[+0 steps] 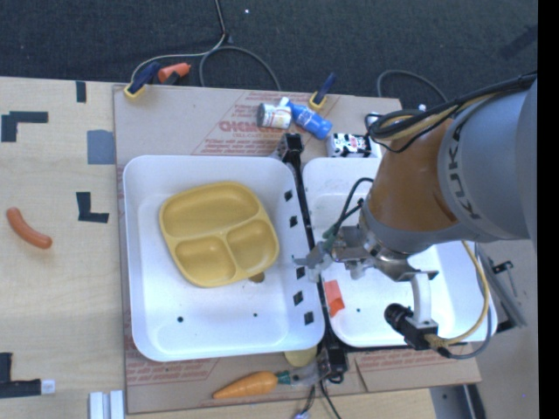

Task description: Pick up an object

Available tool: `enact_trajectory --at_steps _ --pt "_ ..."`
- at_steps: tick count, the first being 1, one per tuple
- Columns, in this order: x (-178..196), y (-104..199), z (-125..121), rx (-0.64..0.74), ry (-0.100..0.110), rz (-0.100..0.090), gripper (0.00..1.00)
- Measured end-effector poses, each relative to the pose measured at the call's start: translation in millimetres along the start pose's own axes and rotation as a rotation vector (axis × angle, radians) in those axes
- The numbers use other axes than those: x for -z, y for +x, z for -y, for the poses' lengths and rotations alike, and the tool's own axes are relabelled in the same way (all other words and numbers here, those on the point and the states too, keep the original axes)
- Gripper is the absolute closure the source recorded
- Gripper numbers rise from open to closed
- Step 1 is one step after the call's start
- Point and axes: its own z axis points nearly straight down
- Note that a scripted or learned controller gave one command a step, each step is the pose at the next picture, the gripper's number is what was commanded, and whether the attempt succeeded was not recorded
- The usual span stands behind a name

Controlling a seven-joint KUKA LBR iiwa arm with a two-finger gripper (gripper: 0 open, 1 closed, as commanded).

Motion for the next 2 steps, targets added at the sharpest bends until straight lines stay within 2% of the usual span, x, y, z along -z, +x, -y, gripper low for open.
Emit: enact_trajectory --at_steps 1,2 --pt "14 -95 -68 -0.010 -0.015 0.009 0.00" --pt "-102 -128 -187 -0.002 -0.019 0.010 0.00"
